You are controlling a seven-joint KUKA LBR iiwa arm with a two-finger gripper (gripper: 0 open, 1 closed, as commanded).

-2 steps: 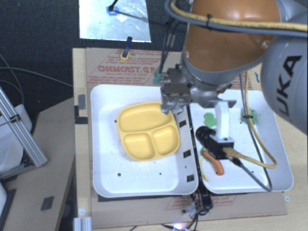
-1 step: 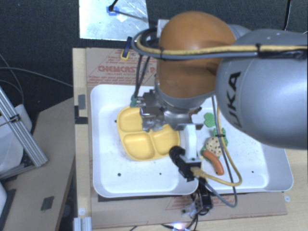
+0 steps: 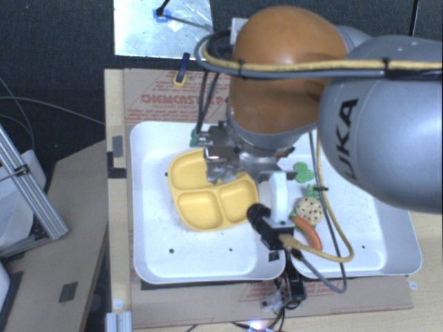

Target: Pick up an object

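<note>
You had one yellow divided plate in the left bin, the gripper over its far edge. Right bin held one carrot, one cookie and one green piece.

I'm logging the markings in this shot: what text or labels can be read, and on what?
"UKA", the letters that show of the brand, on the grey arm housing.
Red print on the cardboard sheet under the bins: blurred, not legible.
Red print on its front edge: too small to read.
</note>
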